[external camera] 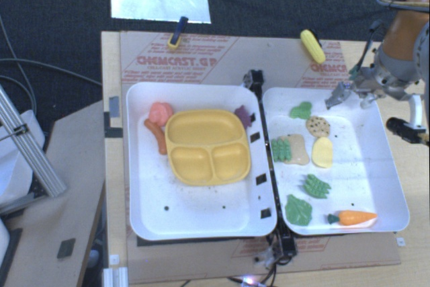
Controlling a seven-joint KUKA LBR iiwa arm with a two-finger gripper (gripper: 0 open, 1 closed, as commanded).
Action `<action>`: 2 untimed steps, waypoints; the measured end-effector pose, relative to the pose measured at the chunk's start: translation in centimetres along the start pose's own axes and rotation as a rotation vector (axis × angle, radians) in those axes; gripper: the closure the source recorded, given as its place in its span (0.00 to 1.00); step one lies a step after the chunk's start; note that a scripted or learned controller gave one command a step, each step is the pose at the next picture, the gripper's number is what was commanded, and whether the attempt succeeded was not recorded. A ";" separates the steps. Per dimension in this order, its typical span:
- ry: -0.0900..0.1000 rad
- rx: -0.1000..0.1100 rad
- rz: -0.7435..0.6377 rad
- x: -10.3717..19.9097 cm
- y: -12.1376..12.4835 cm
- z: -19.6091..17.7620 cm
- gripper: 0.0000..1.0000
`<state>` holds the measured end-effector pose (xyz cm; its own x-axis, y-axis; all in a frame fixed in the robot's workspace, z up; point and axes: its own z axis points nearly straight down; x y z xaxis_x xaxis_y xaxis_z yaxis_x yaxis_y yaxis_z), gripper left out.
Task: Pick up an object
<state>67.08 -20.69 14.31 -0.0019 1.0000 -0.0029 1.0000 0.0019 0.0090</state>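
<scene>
My gripper (351, 98) hovers over the back edge of the right bin (390, 171), open, with nothing between its fingers. Just in front and to its left lie a green leafy piece (301, 109) and a speckled cookie (317, 126). Further forward are a pale yellow piece (322, 152), a cracker with green topping (290, 149), two green leaves (316, 186) (299, 210) and an orange carrot (355, 217) at the front edge.
The left bin (144, 205) holds a yellow divided plate (207, 146), a pink item (160, 112), an orange sausage (156, 136) and a purple item (243, 116). A yellow corn cob (312, 46) and a blue-yellow tool (178, 32) lie on the bench behind the bins.
</scene>
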 end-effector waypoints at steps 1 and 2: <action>0.002 0.003 0.002 0.1 -2.5 5.8 0.00; 0.001 0.005 0.001 0.1 -4.6 2.5 0.00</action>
<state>62.49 -20.65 11.81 -0.0011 1.0000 -0.0019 1.0000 0.0011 0.0043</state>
